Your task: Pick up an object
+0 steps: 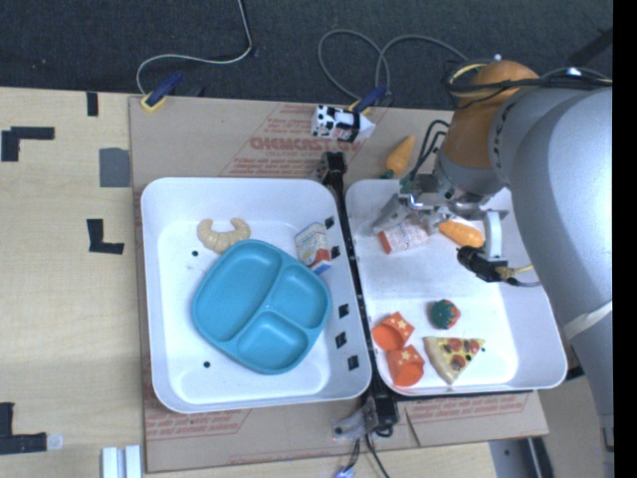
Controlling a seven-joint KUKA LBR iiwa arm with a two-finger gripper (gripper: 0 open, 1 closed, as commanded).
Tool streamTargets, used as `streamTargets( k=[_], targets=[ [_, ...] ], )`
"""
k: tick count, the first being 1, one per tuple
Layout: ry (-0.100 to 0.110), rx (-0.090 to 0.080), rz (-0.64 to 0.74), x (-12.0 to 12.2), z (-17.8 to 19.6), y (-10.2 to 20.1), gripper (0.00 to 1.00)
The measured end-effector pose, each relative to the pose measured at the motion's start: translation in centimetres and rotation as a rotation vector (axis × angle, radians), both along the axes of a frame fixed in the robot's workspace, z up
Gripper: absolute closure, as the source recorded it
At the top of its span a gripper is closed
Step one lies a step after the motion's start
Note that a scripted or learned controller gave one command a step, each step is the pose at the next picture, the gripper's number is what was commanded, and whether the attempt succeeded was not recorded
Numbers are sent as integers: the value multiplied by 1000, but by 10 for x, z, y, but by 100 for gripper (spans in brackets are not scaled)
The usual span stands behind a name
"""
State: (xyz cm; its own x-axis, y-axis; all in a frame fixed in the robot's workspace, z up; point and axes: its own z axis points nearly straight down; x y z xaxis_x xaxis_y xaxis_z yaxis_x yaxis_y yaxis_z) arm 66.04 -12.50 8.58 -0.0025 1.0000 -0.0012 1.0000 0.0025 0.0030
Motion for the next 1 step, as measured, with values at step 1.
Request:
streamTargets(
  k=[1],
  targets=[
    [1,-3,1,0,10,0,100]
  ],
)
